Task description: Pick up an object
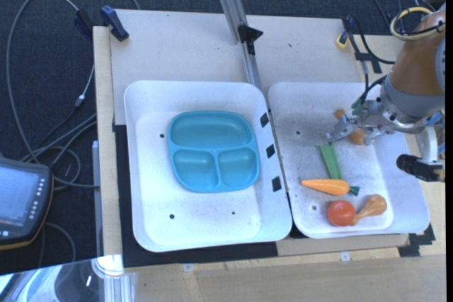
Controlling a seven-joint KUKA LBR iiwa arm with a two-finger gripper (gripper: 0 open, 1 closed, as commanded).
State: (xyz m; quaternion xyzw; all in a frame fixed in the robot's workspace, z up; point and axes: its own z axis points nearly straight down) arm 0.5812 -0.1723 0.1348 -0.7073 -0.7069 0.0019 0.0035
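The gripper (347,129) is down in the right bin (301,99), near its upper middle, hanging off the grey arm (417,74) that comes in from the right side. Honestly can't tell how the claw stands, it's just a small tangle of grey metal from up here, and there's a bit of orange-tan stuff (357,137) right by it that I can't make out well enough to name. Just below the gripper lies a green stick (330,160), flat and narrow, tilted a little off vertical, its top end close to the claw but I can't say if they touch. Below that is a carrot (326,186), orange with a small dark green stub on its right end, lying roughly level. Then near the bin's lower edge there's a red tomato (341,213), round and shiny, sitting right up against a tan pear-shaped thing (371,206) whose narrow end points at the tomato. Over in the left bin (141,152) sits a blue divided plate (212,150), one wide compartment on top and two smaller ones below, well apart from the arm.
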